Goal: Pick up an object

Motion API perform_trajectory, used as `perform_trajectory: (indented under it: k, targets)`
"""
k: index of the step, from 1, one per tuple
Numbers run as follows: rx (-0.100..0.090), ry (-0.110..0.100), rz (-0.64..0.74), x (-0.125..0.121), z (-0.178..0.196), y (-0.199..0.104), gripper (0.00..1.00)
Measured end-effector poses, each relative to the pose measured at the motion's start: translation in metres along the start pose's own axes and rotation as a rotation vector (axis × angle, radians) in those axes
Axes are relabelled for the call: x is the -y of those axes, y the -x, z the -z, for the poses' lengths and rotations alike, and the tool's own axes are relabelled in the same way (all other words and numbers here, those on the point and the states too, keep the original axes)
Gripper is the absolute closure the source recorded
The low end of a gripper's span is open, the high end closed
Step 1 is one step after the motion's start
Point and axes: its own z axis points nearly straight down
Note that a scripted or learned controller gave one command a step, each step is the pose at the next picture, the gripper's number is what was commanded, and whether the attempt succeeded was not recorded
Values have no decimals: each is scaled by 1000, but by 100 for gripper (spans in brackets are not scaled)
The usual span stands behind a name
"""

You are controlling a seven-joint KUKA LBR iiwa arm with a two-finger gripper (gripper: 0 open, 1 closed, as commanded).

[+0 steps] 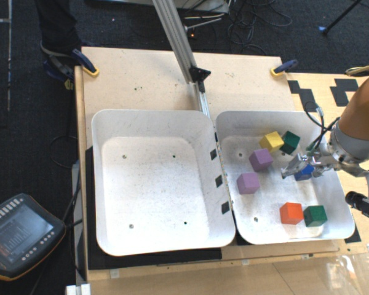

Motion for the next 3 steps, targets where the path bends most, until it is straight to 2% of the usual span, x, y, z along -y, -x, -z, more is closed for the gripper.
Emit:
perform_trajectory:
  k: [1, 2, 3]
  targets:
    - [8, 20, 1, -5, -8, 3, 0]
    - [10, 19, -1, -5, -1, 3, 100]
    - [2, 8, 4, -11, 62, 2, 100]
